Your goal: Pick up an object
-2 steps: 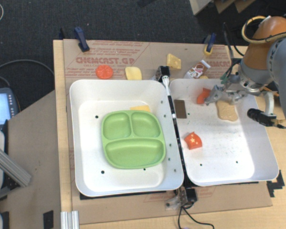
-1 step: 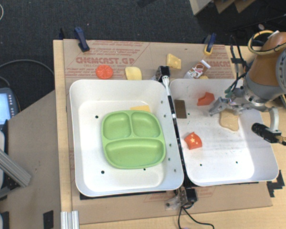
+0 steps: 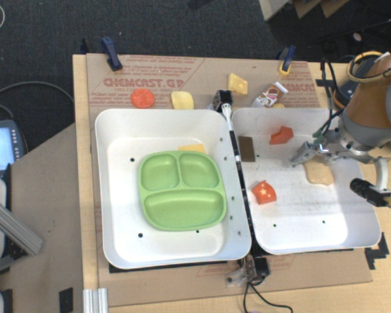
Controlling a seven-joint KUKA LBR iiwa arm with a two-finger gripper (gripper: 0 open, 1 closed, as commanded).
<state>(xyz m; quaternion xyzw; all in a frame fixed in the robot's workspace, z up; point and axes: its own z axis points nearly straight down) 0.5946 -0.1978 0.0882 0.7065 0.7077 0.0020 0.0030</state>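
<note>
Camera view: gripper (image 3: 311, 154), fingers spread, beside tan piece (image 3: 319, 173), below red block (image 3: 281, 135).

one fixed camera looks down at a slant (from above) on both bins (image 3: 111, 194).

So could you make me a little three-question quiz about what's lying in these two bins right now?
1. True or false: the green divided plate lies in the right bin.
2. Which item sits nearest the claw? A) the pale beige piece B) the orange disc C) the yellow block
3. How many red-orange pieces lie in the right bin?

Key:
1. False: it lies in the left bin.
2. A
3. Two: one wedge near the far wall, and one piece with a pale spot near the divider.
</note>
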